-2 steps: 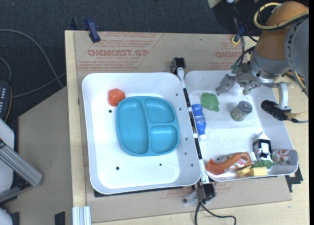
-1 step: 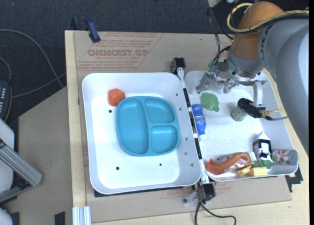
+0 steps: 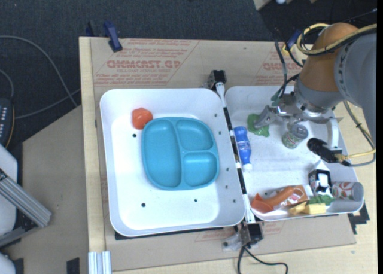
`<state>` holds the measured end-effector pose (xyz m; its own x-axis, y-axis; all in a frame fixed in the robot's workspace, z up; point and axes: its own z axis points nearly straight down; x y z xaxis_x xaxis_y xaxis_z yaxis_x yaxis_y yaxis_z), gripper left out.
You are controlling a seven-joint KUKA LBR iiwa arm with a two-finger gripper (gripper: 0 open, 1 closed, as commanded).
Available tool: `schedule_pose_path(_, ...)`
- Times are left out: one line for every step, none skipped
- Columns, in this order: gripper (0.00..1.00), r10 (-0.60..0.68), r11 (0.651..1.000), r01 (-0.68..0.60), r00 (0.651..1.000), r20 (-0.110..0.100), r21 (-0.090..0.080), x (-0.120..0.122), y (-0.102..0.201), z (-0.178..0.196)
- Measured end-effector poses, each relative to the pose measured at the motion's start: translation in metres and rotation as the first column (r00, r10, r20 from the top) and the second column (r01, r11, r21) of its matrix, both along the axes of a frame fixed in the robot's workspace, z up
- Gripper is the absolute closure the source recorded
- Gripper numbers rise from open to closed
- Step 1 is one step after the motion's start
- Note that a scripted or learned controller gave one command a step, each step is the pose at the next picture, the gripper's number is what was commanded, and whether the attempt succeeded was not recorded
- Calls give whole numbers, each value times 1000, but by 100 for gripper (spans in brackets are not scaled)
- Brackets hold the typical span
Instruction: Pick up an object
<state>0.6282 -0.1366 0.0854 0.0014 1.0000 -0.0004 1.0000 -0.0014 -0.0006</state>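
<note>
A: Objects in the right bin [image 3: 281, 96] lie mostly along its lower edge, on the right of the frame: an orange piece [image 3: 280, 197], a yellow piece [image 3: 306, 208], a small can [image 3: 347, 191]. A blue tube [image 3: 242, 145] lies against the left wall.

B: And your gripper [image 3: 292, 124]?

A: It hangs over that bin's upper part, just beside a green toy [image 3: 260, 122] and above a round grey piece [image 3: 291, 139]. You can't tell whether it grips anything.

B: The left bin [image 3: 119, 165]?

A: It carries a blue divided plate [image 3: 179, 151] and an orange ball [image 3: 141, 117], well apart from the arm.
</note>
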Motion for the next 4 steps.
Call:
schedule_pose_path(0,3,1000,-3,1000,3,0,39,43,0)
schedule_pose_path(0,1,1000,-1,1000,-2,1,-1,37,-1)
schedule_pose_path(0,3,1000,-3,1000,3,-1,38,30,0)
schedule_pose_path(0,3,1000,-3,1000,1,1,39,44,0)
